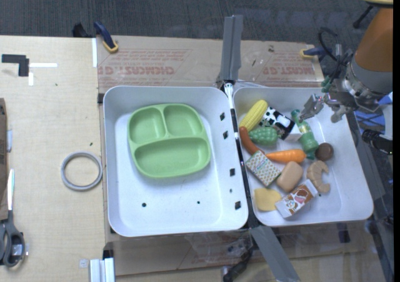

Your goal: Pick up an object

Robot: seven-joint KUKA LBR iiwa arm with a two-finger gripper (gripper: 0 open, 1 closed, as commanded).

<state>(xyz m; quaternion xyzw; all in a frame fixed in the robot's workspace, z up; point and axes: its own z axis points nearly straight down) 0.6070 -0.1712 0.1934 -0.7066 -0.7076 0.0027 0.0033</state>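
Observation:
My gripper (324,110) hangs over the far right corner of the right bin (350,212), its fingers (310,107) spread open with nothing between them. Just below and left of it lie a green bottle (306,137) and a black-and-white toy (277,120). Crowded in the same bin are a yellow corn cob (254,114), a green bumpy piece (264,135), an orange carrot (285,156), a red sausage (247,141), a brown ball (324,151), a waffle square (263,168), a tan bun (289,176), a yellow wedge (267,199) and a small carton (296,200).
The left bin (119,212) holds a green divided plate (169,140). A grey divider post (230,49) stands behind the wall between the two bins. On the bench to the left lie a tape ring (82,170) and scissors (11,240).

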